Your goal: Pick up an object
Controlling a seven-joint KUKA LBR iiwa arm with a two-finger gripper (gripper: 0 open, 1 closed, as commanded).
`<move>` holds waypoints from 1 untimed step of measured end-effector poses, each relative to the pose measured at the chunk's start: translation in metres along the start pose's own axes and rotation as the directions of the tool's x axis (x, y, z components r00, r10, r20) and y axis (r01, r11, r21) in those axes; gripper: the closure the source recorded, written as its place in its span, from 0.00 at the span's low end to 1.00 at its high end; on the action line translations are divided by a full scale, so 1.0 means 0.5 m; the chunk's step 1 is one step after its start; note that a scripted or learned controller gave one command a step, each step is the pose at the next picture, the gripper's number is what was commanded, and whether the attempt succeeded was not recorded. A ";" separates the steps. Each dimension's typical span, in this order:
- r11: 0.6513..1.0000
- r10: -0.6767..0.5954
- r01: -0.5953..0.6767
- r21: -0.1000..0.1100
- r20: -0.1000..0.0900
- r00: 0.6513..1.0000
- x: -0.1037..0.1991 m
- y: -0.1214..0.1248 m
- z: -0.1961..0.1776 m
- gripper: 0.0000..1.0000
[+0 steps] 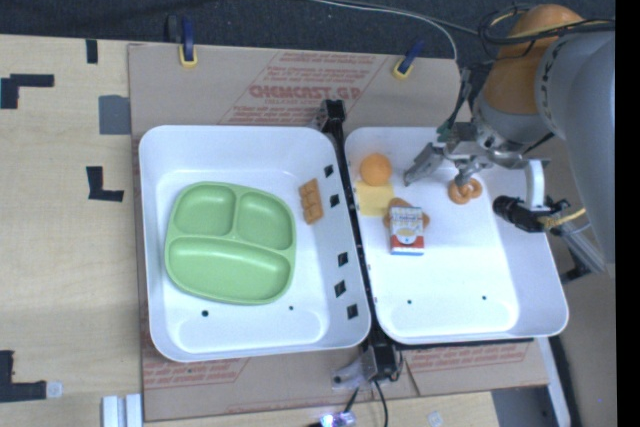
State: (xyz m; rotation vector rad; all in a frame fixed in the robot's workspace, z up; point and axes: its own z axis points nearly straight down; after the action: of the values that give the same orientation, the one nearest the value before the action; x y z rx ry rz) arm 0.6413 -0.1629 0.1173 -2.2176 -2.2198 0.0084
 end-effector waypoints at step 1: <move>1.000 -0.002 0.002 -0.004 0.000 1.000 0.002 0.003 -0.027 1.00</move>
State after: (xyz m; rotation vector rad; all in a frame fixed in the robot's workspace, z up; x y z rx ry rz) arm 0.6427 -0.1621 0.1310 -2.2176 -2.2244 0.0042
